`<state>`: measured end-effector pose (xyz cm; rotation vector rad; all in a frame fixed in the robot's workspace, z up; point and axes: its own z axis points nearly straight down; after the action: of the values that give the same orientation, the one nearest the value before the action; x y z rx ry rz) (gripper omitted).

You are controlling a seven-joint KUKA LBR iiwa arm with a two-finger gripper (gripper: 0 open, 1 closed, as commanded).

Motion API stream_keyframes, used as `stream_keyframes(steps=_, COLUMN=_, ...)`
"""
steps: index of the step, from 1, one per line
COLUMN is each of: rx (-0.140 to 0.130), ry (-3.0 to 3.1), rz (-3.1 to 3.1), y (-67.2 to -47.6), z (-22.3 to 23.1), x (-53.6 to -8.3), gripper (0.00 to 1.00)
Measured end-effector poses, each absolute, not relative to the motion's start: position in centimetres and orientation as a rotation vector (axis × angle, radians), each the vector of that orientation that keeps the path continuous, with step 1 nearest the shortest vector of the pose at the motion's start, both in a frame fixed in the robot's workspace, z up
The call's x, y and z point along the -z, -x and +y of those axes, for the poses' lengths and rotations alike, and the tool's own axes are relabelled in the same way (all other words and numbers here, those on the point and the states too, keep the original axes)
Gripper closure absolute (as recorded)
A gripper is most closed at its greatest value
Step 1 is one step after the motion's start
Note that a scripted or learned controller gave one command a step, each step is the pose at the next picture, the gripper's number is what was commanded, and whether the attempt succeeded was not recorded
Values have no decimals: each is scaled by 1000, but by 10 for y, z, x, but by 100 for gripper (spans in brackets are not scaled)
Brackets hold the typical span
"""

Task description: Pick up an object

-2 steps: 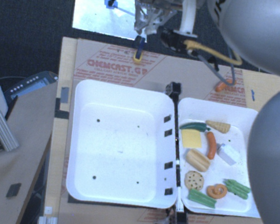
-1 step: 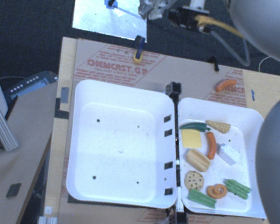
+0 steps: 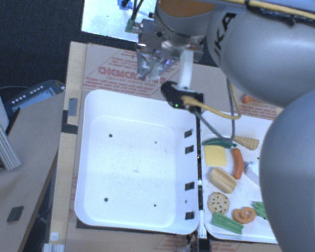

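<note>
You get even, bright overhead light; the left bin [image 3: 134, 166] glares white, and the arm [image 3: 283, 59] looming beside it blurs.

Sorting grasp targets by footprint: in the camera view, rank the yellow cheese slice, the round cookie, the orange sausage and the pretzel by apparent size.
Largest to smallest:
1. yellow cheese slice
2. round cookie
3. pretzel and orange sausage: too alike to rank.

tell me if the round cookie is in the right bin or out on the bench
In the bin. The round cookie lies flat on the right bin's white floor, between the bread roll and a green piece.
</note>
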<state>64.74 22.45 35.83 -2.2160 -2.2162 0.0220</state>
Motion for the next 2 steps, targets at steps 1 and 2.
stream_keyframes(steps=1, rx=-24, ry=2217, rz=-2215, y=-602, z=196, x=-201, gripper=100)
stream_keyframes(steps=2, rx=24, ry=2223, rz=-2233, y=-672, z=208, x=-327, gripper=100)
